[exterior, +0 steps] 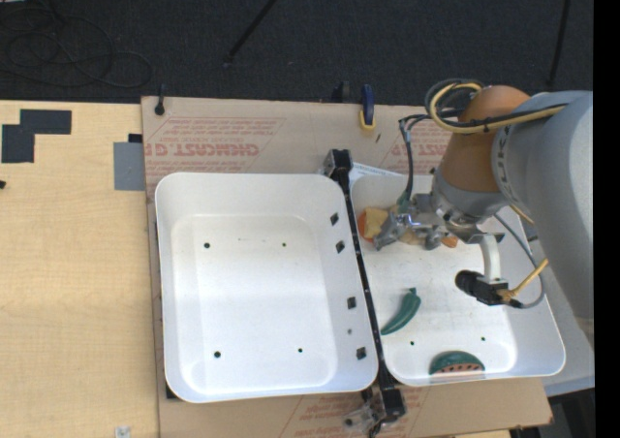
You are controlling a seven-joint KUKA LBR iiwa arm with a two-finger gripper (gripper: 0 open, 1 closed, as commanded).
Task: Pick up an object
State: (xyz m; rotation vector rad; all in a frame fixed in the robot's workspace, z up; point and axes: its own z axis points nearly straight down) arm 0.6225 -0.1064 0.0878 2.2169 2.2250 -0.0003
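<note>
We see a light wooden desk (68,262) carrying a brown cardboard sheet (242,140) with red printed lettering. Directly on the sheet rest two shallow white bins, side by side and touching. We take the left bin (184,203) as landmark. The right bin (542,354) sits just beside it, along its right wall. A blue clamp (367,107) grips the sheet's far edge, beyond the landmark's far right corner. Dark rectangular patches (39,131) mark the desk surface left of the landmark's far edge.

Smooth glossy white plastic bins (184,233) on matt brown cardboard (242,136).
</note>
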